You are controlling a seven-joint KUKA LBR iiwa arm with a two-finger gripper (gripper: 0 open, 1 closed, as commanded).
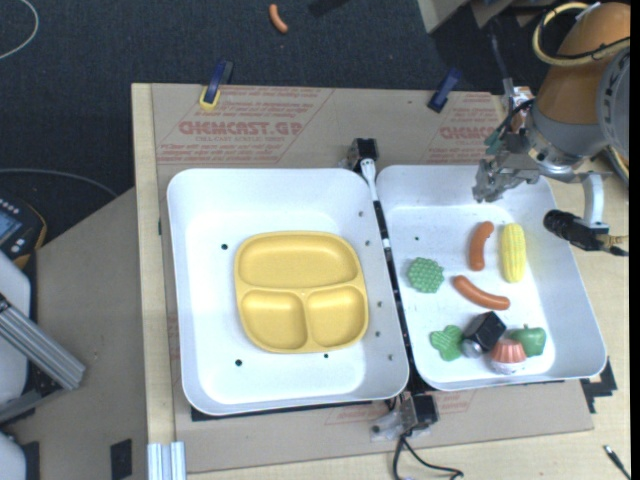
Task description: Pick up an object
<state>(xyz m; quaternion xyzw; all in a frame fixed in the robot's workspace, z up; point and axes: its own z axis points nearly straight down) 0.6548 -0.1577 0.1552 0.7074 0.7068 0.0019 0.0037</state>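
The gripper, finger state indeterminable, hovered at the right bin's far edge; the sausage lay just nearer, long axis near-far.

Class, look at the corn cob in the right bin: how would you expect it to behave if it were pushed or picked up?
The corn cob looks round and long, so a sideways push would probably roll it toward the sausage beside it. It seems a stiff toy, likely light. Its bumpy sides may help the claw hold on.
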